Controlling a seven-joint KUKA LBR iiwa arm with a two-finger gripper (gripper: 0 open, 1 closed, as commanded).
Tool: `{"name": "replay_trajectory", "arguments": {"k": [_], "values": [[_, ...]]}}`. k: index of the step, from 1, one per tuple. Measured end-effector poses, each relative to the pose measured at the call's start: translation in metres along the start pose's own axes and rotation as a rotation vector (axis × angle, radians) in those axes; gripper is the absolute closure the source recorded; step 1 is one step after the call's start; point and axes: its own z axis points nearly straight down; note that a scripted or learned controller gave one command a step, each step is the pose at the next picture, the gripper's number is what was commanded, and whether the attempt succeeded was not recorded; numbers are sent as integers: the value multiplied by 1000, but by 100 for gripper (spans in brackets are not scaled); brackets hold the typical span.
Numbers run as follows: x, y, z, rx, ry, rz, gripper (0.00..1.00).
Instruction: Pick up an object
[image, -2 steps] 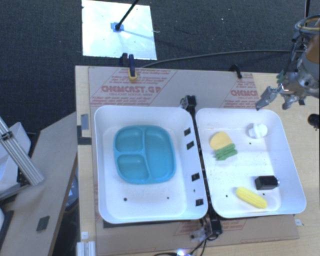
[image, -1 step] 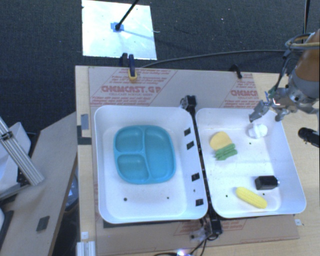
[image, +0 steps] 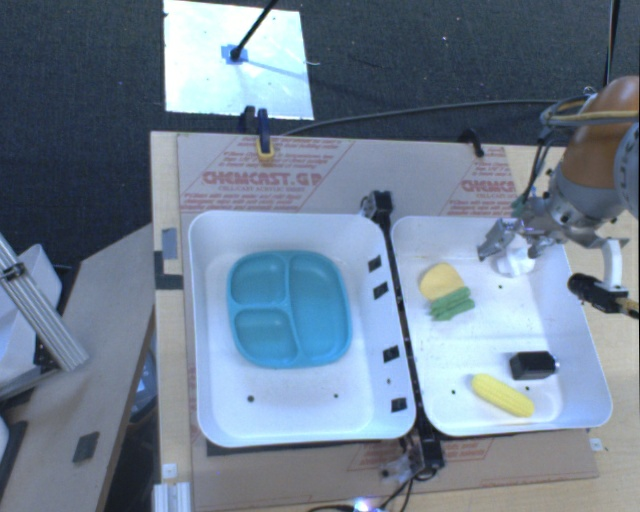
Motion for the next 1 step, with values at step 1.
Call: {"name": "replay_trajectory", "arguments": {"k": [1], "values": [[-7, 2, 24, -12, -5, 2, 0]]}}
